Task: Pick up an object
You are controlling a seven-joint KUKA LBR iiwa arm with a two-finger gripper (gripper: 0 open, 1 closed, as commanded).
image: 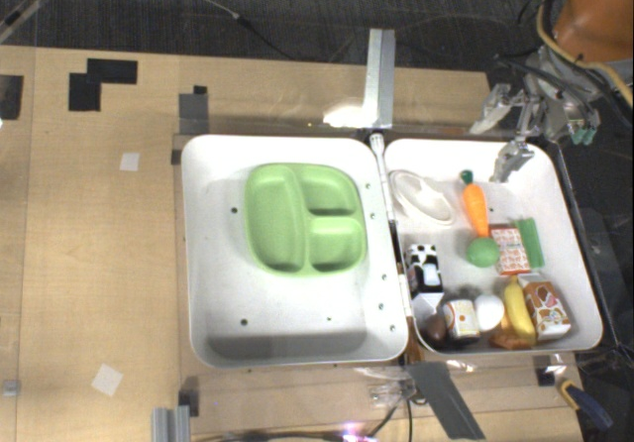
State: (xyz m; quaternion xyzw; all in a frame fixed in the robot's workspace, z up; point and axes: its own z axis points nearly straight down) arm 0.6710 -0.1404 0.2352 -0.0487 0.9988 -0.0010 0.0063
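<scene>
White right bin point(570, 232) holds the toys; the gripper point(508, 138), fingers apart and empty, hangs at its twelve-o'clock rim. The carrot point(476, 207) lies toward seven o'clock from it, long axis twelve-to-six.

The printing on the small red carton point(509, 250) and brown box point(546, 309) is too blurred to read.

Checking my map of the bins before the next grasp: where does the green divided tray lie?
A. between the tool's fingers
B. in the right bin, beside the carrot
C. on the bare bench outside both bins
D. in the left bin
D: the green divided tray lies flat in the left bin, while the carrot sits in the right bin with the other small items.
</scene>
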